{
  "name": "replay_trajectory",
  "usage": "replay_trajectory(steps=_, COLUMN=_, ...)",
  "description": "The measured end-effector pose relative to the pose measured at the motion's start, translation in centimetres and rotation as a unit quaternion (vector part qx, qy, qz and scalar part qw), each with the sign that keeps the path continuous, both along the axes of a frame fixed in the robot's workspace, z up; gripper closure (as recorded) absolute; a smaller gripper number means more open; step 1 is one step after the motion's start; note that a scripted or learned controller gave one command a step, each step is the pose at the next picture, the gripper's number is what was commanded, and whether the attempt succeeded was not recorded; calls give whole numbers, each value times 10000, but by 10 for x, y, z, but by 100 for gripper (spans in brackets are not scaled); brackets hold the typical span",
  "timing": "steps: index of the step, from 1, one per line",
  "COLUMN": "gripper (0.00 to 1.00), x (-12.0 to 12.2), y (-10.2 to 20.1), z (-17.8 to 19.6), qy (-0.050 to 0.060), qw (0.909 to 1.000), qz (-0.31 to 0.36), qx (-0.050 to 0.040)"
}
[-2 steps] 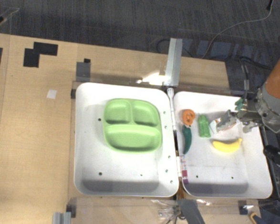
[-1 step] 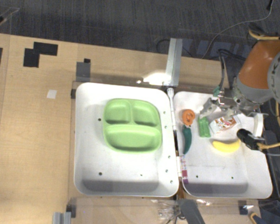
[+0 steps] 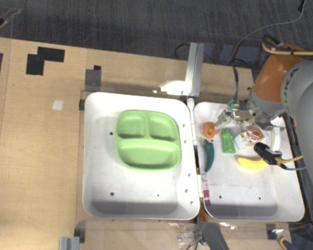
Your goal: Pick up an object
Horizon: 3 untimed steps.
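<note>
The right bin holds several small things near its far side. A small orange item lies at the far left, with a light green block next to it. A dark green pepper-shaped thing lies just in front of them. A white and red packet and a yellow banana sit further right. My gripper hangs over the far edge of this bin, just behind the orange item and the green block. Nothing shows between its fingers.
The left bin carries a green divided plate in its middle. A thin pen-like stick lies along the wall between the bins. A metal post stands behind the bins.
</note>
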<state>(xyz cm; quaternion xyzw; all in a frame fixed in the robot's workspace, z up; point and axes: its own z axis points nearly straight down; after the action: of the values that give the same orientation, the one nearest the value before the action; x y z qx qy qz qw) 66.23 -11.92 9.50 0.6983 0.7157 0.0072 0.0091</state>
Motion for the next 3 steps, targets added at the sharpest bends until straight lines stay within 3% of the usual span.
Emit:
replay_trajectory(steps=1, gripper=0, x=-27, y=22, z=1, qy=-7, qw=9989, qz=460, qx=-12)
replay_trajectory(steps=2, gripper=0, x=-20, y=6, z=0, qy=0, qw=9975, qz=706, qx=-2)
replay_trajectory(steps=3, gripper=0, x=-29, y=5, z=1, qy=-14, qw=9966, qz=824, qx=-15)
